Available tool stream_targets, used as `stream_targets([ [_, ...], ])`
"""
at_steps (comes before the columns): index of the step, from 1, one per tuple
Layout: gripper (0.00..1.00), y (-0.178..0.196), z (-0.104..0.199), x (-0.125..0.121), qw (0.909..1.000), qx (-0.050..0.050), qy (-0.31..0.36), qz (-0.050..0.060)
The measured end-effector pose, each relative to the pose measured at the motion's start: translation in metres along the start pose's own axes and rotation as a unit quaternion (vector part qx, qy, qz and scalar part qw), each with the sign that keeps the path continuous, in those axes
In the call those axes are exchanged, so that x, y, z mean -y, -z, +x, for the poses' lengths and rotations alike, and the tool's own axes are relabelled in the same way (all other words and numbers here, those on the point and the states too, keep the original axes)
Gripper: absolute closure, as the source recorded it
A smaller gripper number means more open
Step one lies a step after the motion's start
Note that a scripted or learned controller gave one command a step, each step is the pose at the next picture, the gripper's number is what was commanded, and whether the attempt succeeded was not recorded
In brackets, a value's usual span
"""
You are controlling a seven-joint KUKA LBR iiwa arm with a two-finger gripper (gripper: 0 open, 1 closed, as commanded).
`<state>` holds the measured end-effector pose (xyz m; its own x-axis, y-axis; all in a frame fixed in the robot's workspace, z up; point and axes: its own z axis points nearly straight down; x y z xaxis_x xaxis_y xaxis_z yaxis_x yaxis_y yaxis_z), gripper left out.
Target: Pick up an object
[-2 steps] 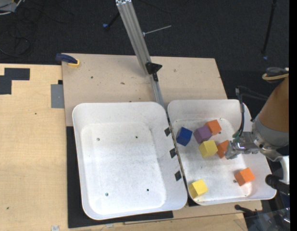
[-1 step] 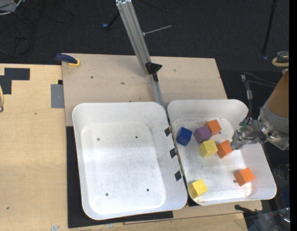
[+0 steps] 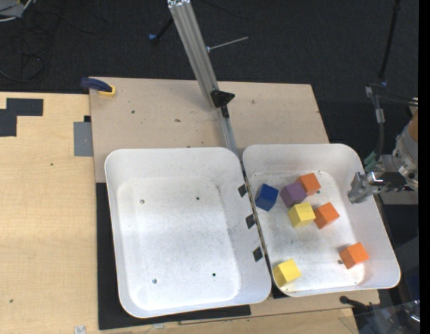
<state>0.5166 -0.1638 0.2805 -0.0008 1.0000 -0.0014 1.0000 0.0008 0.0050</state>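
Observation:
The right bin [image 3: 338,153] holds several small blocks. A blue block [image 3: 266,196] lies by its left wall. Beside it sit a purple block [image 3: 293,193], an orange block [image 3: 310,183], a yellow block [image 3: 301,214] and another orange block [image 3: 326,215]. A third orange block [image 3: 353,255] rests near the front right corner, and a second yellow block [image 3: 287,271] near the front left. My gripper [image 3: 360,186] hangs at the bin's right rim, right of the block cluster, with nothing seen in it.
The left bin [image 3: 174,232] sits beside the right one, joined by black clips. A slanted aluminium bar [image 3: 198,54] rises behind the bins. A blue and yellow clamp [image 3: 99,85] lies at the bench's back left corner.

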Motion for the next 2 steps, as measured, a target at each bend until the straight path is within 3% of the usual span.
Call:
stream_targets([
  [2,1.0,-0.011,0.101,-0.01,1.0,-0.002,0.002,0.004],
])
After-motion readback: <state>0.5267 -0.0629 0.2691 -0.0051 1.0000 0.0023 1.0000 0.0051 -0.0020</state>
